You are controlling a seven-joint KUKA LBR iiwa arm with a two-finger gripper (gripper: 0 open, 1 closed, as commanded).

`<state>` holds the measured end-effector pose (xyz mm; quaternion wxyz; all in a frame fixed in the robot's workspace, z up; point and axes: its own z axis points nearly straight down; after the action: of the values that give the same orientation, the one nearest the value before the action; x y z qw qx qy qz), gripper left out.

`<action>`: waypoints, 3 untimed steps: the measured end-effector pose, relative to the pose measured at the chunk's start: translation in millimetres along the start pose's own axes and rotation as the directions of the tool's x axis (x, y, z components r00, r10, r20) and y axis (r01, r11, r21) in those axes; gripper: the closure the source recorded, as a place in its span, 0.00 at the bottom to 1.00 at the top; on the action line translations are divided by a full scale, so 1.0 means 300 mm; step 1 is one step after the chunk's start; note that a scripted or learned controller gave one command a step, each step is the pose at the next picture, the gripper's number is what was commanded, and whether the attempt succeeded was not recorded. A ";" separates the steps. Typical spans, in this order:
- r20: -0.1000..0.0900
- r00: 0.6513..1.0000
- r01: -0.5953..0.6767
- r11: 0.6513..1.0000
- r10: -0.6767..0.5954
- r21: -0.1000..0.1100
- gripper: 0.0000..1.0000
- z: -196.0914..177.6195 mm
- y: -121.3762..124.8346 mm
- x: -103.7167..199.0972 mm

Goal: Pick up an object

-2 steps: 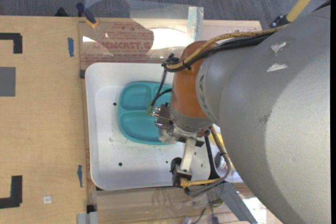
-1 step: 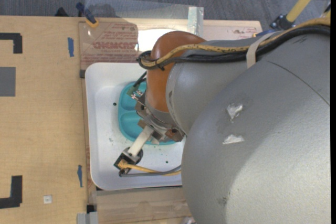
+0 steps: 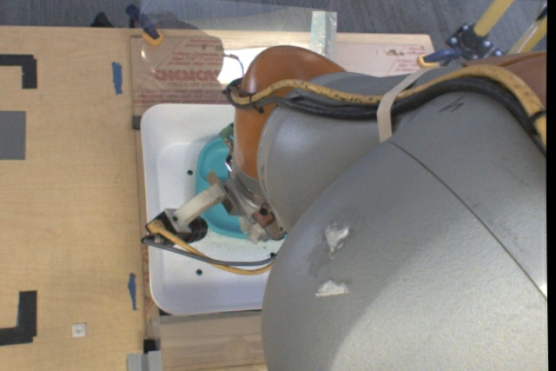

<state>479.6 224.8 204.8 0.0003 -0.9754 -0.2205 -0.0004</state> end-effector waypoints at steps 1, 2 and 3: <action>0.000 0.974 -0.225 0.974 0.225 -0.001 1.00 0.024 0.001 -0.001; -0.004 0.974 -0.225 0.974 0.225 -0.001 1.00 -0.010 0.001 0.003; -0.009 0.986 -0.167 0.986 0.167 0.003 1.00 -0.446 0.019 0.004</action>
<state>483.0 220.0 338.5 0.0024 -0.9904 -0.1379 -0.0047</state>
